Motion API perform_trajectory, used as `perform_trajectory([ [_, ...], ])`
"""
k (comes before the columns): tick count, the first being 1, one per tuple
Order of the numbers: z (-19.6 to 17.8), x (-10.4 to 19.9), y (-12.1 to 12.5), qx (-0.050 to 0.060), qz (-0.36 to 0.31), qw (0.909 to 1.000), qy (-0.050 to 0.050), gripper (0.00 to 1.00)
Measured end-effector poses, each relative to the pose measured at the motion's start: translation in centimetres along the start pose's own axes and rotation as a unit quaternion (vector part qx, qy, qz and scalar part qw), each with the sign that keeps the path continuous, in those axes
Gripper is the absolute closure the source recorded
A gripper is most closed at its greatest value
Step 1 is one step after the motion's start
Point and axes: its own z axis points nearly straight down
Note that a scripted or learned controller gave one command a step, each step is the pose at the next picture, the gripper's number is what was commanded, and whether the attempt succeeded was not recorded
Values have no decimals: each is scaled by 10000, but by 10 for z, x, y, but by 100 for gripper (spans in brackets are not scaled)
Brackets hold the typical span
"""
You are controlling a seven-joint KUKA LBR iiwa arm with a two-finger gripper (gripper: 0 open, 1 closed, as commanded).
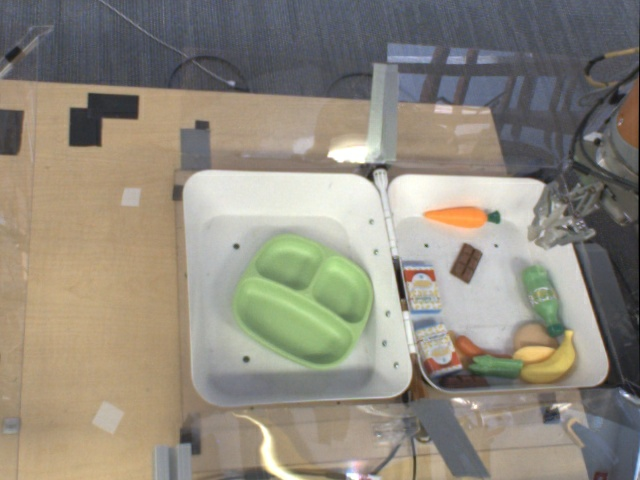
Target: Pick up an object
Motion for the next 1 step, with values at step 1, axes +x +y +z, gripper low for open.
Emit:
perform_trajectory([
  [1,-86,-83,4,-39,1026,9947,25,100],
])
